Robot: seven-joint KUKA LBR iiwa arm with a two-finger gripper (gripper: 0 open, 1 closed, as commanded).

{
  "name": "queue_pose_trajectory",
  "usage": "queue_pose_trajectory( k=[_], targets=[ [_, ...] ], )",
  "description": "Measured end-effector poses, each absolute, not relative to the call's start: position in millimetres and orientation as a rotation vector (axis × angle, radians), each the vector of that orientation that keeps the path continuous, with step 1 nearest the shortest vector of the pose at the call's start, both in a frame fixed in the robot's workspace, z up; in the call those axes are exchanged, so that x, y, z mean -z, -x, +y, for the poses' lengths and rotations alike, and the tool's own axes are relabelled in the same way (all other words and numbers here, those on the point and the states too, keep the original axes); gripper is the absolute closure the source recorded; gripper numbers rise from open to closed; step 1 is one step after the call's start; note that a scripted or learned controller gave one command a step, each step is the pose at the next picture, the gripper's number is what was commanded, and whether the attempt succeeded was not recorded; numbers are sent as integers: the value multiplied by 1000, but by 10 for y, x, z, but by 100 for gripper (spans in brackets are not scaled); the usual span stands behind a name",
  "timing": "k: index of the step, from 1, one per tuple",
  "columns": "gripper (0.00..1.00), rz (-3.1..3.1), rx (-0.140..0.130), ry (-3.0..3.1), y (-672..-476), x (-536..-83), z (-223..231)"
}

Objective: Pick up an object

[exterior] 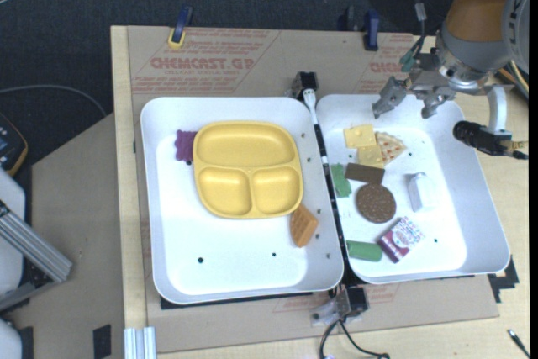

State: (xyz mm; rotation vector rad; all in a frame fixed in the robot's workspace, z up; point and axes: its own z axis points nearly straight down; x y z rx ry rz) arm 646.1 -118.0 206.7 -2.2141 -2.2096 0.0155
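Fingers spread and empty, our gripper (409,99) hovers near light, rigid toy cheese (360,136); we judge its edges graspable.

Open, empty pincer (409,101) hovers over right bin's (471,181) far edge.

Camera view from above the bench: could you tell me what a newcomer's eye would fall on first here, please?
The big yellow divided tray in the left bin stands out first, with a purple piece at its left edge and a tan block by its lower right corner. Next comes the cluster of small food items in the right bin, with the gripper open above its far edge.
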Motion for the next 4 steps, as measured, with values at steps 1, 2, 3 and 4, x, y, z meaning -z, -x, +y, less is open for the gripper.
queue_pose_trajectory(
  k=[1, 2, 3, 4],
  targets=[
    [0, -2221, -1, 2220, -6490, -2161, -1179],
    [0, -2217, -5, 2219, -6419, -1687, -1117],
    [0, -2216, -6, 2218, -6329, -1217, -1089],
    [0, -2224, -1, 2225, -6346, -871, -1098]
  ],
)
